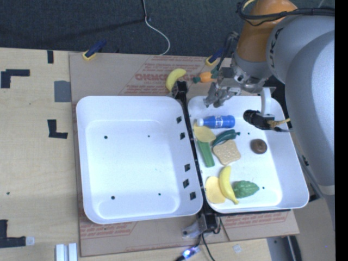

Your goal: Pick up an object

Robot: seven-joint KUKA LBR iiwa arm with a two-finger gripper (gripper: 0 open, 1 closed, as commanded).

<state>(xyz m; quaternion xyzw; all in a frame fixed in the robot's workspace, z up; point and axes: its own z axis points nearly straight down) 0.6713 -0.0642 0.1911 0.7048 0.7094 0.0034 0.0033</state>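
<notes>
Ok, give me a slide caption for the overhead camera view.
KUKA arm's gripper hovers over the right bin near a blue bottle, with toy foods below.

Glossy white plastic bins (130, 113) on matt brown cardboard (119, 78).

You are looking down on a pale wooden bench top (32, 162) with short black tape marks (54, 129) and a grey square patch (62, 90) on its left part. A brown cardboard sheet with red printed lettering (136, 75) lies flat on that bench. Behind the bench you see a dark blue-grey cloth backdrop (81, 12) across the top. A thin white cable (155, 29) hangs down over the cloth and curls just above the cardboard. A blue and yellow clamp (93, 49) grips the cardboard's far left corner. The light is even and soft.
</notes>
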